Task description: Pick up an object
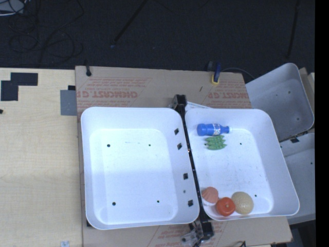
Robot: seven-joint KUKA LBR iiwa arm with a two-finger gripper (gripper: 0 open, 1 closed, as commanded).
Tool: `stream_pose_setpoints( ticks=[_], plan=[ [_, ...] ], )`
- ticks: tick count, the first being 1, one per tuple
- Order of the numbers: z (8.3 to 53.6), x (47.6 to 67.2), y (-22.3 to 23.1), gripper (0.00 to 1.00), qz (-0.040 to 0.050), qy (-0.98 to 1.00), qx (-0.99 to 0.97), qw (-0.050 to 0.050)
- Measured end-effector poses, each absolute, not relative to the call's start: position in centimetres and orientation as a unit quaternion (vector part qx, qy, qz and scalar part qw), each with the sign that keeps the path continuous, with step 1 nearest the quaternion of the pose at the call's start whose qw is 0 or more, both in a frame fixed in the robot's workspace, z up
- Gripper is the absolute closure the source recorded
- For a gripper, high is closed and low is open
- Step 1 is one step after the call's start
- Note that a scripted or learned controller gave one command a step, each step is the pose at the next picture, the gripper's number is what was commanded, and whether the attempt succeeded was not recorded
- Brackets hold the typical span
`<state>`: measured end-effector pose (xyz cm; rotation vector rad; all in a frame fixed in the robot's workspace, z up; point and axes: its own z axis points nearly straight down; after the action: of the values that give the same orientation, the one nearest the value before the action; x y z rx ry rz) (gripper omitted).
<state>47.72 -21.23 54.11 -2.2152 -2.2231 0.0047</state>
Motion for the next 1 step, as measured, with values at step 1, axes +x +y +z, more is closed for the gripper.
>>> stream_pose_setpoints(
  ticks=[1],
  plan=[
    [52.79, 47.61, -21.30, 0.00, 0.0012, -0.707, -0.707, 0.001]
  ],
)
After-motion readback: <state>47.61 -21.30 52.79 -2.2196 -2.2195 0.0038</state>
